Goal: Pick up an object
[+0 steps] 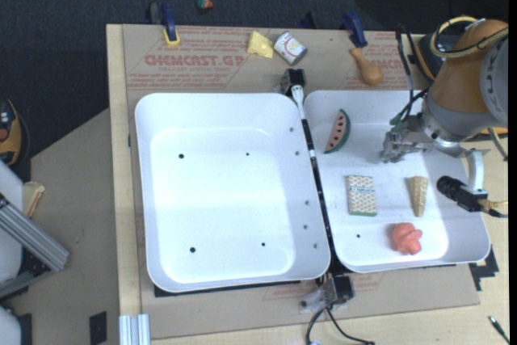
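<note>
Gripper (396, 148) hangs over the right white plastic bin (472, 248), between the watermelon-slice toy (338, 132) and the tan cone (417, 195); can't tell jaw opening, nothing visibly held. Risk: a straight descent lands on bare floor and misses both. Board under that bin reads "CHEMCAST GP".

Two shallow glossy white plastic bins sit on the tan board desk (242, 52), which bears faded red lettering. The left bin (161, 174) shows small black dots on its floor. In the right bin (460, 246) lie a red-and-green watermelon-slice toy (338, 132), a pale green-and-cream patterned square block (361, 195), a beige cone (418, 194) and a salmon-pink lumpy toy (406, 237). A yellow wedge (260, 45) lies on the desk.
</note>
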Robot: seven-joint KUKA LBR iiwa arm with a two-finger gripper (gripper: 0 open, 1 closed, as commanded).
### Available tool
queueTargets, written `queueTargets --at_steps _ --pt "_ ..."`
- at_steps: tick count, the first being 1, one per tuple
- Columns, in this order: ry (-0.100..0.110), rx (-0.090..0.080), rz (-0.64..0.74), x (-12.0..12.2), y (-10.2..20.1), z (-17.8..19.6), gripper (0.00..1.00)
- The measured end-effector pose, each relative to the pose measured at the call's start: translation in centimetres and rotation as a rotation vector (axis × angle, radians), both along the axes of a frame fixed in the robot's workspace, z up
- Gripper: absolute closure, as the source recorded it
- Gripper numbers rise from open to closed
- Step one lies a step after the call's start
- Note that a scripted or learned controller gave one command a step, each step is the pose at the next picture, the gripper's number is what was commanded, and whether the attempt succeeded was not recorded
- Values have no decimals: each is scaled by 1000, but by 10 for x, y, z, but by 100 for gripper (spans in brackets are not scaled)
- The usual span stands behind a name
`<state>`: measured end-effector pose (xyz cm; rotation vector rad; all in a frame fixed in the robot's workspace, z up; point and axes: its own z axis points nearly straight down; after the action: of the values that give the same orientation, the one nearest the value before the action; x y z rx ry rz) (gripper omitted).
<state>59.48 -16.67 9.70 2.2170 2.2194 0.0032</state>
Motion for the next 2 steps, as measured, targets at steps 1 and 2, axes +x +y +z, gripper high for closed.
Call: queueTargets --at_steps 1,2 --pt "-13 1 7 15 76 191 100" --pt "5 4 9 39 187 149 100"
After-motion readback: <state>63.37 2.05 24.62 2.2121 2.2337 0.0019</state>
